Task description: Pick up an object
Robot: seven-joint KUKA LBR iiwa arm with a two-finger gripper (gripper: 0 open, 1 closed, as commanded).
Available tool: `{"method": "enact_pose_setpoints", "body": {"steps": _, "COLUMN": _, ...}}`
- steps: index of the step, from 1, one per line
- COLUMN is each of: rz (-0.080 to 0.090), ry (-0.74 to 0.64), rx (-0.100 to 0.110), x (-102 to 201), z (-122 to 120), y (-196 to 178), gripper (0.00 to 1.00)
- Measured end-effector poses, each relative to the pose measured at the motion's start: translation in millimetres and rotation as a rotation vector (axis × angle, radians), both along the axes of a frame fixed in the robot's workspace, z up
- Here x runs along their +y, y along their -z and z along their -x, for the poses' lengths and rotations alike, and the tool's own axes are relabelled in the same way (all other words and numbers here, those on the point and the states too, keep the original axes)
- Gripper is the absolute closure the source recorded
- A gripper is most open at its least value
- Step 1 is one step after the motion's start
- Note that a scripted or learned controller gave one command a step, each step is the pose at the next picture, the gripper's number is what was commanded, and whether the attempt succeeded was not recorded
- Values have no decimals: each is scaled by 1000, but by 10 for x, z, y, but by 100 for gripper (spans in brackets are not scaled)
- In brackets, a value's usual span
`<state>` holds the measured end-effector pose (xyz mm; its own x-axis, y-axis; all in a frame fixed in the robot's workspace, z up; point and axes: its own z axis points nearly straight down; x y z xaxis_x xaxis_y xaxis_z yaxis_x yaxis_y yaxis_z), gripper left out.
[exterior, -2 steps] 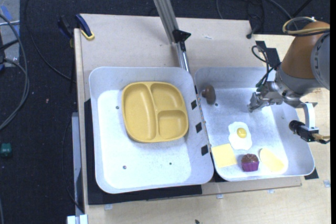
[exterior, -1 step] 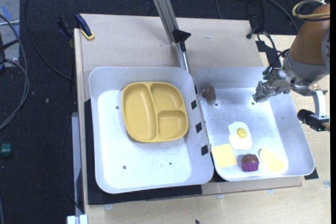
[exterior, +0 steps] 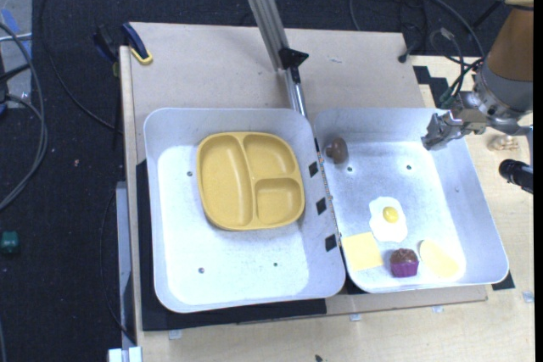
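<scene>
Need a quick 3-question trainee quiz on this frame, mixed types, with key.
1. True or false: the yellow tray lies in the left bin.
2. Which item sits nearest the right bin's far-left corner?
A. fried egg
B. brown ball
C. purple piece
3. Fill in: the gripper is above the right bin's far-____ corner.

Key: 1 true; 2 B; 3 right.
</scene>
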<state>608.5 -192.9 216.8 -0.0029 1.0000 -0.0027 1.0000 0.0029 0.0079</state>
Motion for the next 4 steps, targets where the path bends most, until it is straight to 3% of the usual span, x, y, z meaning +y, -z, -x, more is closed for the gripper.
{"method": "enact_pose_setpoints", "body": {"steps": 1, "rz": -5, "ry": -5, "rx": 8, "x": 612, "z": 38, "y": -27, "gripper": 100}}
{"method": "enact_pose_setpoints", "body": {"steps": 4, "rz": -5, "ry": -6, "rx": 10, "x": 2272, "z": 464, "y": -188, "gripper": 100}}
